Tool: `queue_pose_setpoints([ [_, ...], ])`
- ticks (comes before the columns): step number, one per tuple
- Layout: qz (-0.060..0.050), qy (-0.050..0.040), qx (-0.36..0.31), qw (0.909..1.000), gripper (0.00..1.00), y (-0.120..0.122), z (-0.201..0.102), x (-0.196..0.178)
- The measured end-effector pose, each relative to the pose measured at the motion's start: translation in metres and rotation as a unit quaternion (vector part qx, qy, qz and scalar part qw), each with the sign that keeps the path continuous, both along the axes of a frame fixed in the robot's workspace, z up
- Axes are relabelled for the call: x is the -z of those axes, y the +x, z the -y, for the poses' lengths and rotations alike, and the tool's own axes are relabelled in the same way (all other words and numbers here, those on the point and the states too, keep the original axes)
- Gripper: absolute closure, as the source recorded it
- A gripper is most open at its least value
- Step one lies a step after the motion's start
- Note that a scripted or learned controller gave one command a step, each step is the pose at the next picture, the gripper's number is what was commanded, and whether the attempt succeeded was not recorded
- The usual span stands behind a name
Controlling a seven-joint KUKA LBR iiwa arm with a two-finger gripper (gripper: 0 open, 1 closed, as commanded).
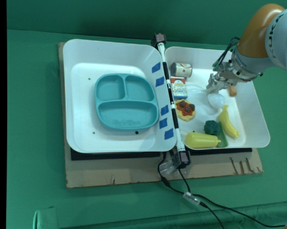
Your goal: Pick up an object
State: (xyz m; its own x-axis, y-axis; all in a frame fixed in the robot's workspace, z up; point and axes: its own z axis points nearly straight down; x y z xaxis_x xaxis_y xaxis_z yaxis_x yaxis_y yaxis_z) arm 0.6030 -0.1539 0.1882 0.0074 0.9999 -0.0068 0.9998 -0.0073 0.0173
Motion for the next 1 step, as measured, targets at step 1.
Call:
queue_pose_setpoints([
  [1,-0.001,0.0003,0.000,1.0000,0.00,-0.0002,-0.0005,0.0009],
])
